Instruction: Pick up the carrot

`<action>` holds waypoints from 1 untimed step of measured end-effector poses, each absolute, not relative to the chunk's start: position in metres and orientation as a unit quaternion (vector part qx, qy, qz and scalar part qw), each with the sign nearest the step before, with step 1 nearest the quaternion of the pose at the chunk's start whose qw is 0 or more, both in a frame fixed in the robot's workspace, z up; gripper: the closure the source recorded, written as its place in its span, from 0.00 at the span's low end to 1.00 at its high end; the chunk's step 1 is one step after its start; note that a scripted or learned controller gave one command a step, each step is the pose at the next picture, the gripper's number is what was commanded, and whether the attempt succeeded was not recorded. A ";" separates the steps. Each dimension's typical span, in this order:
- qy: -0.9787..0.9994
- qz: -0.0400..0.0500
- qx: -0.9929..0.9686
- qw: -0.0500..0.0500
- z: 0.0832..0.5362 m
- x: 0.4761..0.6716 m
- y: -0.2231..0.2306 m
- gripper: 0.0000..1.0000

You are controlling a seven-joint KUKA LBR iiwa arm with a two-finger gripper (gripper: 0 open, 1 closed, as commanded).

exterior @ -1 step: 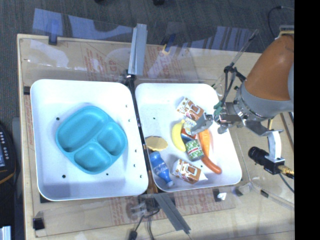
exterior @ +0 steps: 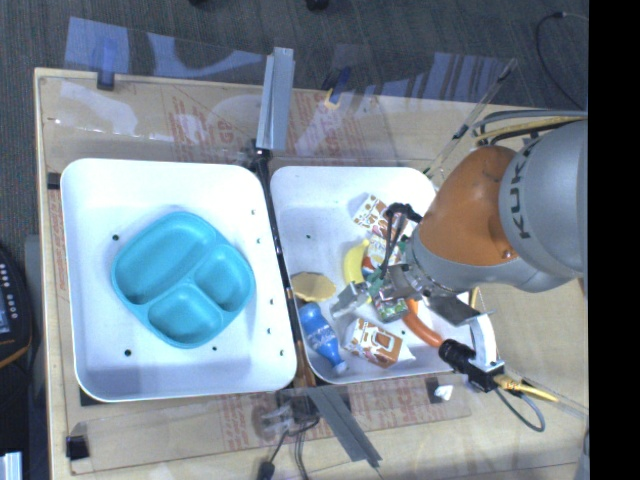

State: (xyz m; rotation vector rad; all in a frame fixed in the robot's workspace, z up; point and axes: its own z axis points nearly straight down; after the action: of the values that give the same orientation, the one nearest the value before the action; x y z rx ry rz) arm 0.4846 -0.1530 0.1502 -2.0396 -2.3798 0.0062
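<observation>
Your target, the slim orange carrot (exterior: 424, 326), lies in the right shallow white plastic bin (exterior: 300, 208), near its front right corner, and part of it runs under the arm's hardware. Its long axis slants from upper left to lower right, the lower end pointing toward the bin's right edge. You'll find the grey arm with its orange wrist band (exterior: 470, 218) hanging over the right half of that bin, and the two-finger gripper (exterior: 385, 286) sits low among the clutter, just up and left of the carrot's upper end. You cannot tell from this view whether it is open or closed, and nothing shows the carrot gripped, so treat the pick as not yet made.

The relation that matters for you: the carrot lies down and to the right of the gripper, very near, so any grasp would most likely want to close across that slanted axis, not along it.

Mind the neighbours. A small brown-and-white printed carton (exterior: 375, 342) lies just left of the carrot, a blue plastic bottle (exterior: 320, 334) sits further left near the bin wall, and a yellow banana-shaped toy (exterior: 354, 263) lies above. The left bin holds a blue compartment tray (exterior: 183, 279), well apart from all this
</observation>
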 end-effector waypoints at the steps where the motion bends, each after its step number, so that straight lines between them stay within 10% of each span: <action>1: -0.663 0.002 -0.749 0.002 0.089 0.527 -0.132 0.00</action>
State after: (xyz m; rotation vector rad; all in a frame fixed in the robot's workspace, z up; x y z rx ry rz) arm 0.5273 -0.1322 0.0891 -2.3482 -2.0801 0.0065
